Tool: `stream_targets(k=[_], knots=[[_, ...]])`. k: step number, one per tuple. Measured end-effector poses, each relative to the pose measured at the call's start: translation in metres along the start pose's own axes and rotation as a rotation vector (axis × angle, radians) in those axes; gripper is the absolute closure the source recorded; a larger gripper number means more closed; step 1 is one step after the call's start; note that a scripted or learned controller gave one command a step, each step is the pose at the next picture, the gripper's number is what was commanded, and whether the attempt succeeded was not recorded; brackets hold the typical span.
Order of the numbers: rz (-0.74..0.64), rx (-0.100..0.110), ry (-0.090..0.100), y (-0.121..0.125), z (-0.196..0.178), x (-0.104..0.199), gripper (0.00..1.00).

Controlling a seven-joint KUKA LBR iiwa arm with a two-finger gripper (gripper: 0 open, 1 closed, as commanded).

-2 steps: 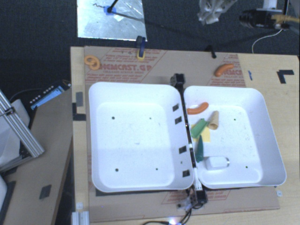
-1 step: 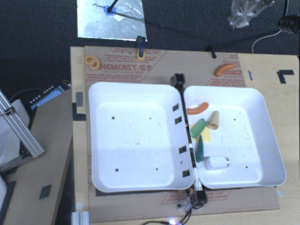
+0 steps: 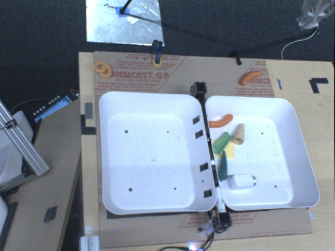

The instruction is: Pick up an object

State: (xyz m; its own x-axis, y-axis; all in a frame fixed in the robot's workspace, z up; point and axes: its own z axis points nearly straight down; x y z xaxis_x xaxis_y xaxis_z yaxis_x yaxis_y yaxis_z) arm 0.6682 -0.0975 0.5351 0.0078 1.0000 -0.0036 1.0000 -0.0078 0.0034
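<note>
Several small objects lie along the left side of the right bin: an orange sausage, a tan cone, a light green piece, a yellow piece, a dark green piece and a white block. My gripper shows as a pale grey blur at the top right corner, high above the floor and far from both bins. Nothing can be seen in it.
The left bin adjoins the right one along a black hinge strip. On the cardboard behind the bins lie another orange sausage, an orange ring and a yellow-and-blue clamp. A shiny plate lies on the floor.
</note>
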Motion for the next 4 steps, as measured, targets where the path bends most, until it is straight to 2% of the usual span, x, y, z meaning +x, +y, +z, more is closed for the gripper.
stream_targets(k=[1, 2, 3, 4], knots=[[-0.011, 0.022, 0.007, -0.097, 0.205, 0.057, 1.00], [-0.014, -0.011, 0.003, -0.040, 0.107, 0.073, 1.00], [-0.015, -0.011, 0.004, 0.001, 0.025, 0.105, 1.00], [-0.004, -0.003, 0.001, 0.000, -0.002, 0.032, 1.00]])
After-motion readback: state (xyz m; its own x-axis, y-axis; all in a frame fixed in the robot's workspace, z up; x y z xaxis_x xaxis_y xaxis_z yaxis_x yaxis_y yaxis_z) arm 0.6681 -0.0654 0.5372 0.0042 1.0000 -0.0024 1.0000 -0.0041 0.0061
